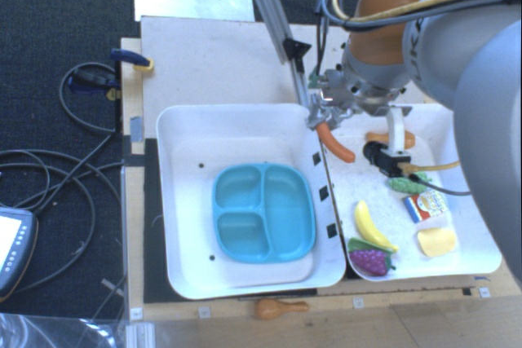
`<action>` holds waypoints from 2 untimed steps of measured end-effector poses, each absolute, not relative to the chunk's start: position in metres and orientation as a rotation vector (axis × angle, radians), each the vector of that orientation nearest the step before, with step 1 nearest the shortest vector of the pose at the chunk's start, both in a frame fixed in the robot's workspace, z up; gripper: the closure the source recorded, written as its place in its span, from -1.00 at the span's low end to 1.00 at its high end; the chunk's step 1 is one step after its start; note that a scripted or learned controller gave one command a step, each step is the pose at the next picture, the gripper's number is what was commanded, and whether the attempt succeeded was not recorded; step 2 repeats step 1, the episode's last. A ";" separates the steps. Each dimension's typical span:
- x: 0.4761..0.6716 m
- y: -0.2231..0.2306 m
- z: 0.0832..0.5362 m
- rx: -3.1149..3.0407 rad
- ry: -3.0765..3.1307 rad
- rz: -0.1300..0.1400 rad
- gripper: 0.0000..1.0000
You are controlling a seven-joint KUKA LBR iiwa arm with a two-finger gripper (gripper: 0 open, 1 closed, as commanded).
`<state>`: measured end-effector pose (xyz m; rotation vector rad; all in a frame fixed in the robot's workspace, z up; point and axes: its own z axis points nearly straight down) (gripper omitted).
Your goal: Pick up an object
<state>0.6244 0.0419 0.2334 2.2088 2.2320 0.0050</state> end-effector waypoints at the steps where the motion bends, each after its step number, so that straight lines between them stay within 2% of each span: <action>1: 0.635 0.096 0.242 2.209 2.233 0.007 1.00; 2: 0.635 0.096 0.242 2.209 2.233 0.007 1.00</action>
